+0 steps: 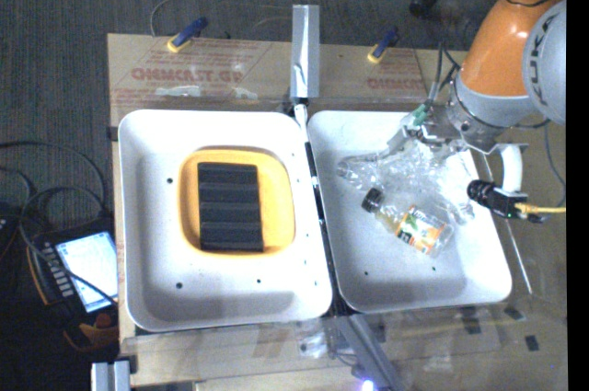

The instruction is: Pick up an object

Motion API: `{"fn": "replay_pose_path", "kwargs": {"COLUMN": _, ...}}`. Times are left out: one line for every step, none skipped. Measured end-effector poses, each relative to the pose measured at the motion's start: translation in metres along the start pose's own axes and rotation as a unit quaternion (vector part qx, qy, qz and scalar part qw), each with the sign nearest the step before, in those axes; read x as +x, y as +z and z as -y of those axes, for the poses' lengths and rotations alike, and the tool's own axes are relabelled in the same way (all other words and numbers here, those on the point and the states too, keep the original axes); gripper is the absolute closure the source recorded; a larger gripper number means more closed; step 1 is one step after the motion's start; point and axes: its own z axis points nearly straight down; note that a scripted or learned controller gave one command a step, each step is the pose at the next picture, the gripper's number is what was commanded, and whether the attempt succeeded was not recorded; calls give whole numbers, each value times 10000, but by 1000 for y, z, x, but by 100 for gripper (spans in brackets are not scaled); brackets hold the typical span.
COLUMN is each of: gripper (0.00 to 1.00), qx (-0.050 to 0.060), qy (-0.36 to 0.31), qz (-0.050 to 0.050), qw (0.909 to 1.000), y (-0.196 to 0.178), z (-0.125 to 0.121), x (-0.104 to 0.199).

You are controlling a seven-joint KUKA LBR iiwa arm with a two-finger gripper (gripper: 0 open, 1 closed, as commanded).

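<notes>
Arm (515, 49) enters from upper right of frame, orange band above wrist, over upper right corner of right bin (368, 283). Pincer (425, 124) low among crumpled clear plastic (405, 166); cannot tell whether it grips anything. Small bottle (411, 224), dark cap, orange label, lies tilted at centre right of right bin, partly under plastic. Left bin (147, 196) holds yellow tray (190, 196) with black ridged block (230, 206) inside. Two blue-yellow clamps (187, 33) at upper edge of counter (202, 76).
</notes>
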Motion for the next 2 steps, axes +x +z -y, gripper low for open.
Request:
{"fn": "replay_pose_path", "kwargs": {"gripper": 0, "qx": 0, "qy": -455, "qz": -3, "qw": 9990, "y": 74, "z": 26, "x": -11}}
{"fn": "replay_pose_path", "kwargs": {"gripper": 0, "qx": -220, "qy": -1280, "qz": 58, "qw": 9915, "y": 100, "z": 43, "x": -25}}
